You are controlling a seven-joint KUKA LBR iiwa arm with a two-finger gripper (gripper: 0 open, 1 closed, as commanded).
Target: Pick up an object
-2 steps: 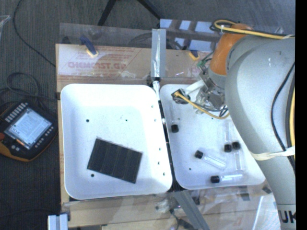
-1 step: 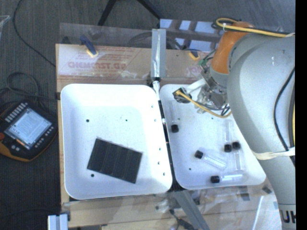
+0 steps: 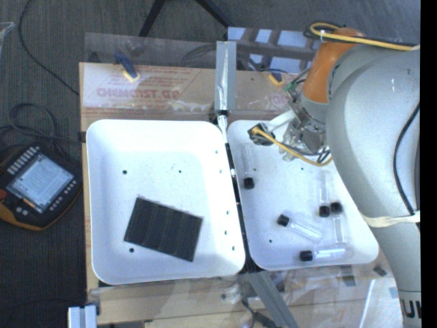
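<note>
- Arm (image 3: 372, 128): grey body fills the right of the camera view; its orange band (image 3: 322, 67) sits near the top, above the wrist.
- Left bin (image 3: 102, 142): white, shallow, holding one dark ribbed rectangular pad (image 3: 164, 228) lying flat and slightly skewed in its lower half.
- Right bin (image 3: 263, 241): white, just beside the left bin, partly covered by the arm on its right side.
- Gripper (image 3: 300, 137): over the upper part of the right bin, with yellow cabling (image 3: 263, 137) beside it; whether it is open or closed cannot be told, and no object is seen in it.
- Clear vials with black caps: lying in the right bin, apart from the gripper. One (image 3: 246, 169) lies near the bin's left wall, one (image 3: 298, 227) near the centre, one (image 3: 321, 254) at the lower edge, and two (image 3: 330, 207) close to the arm.
- Handheld control pendant (image 3: 37, 185): on the floor, left of the bench.
</note>
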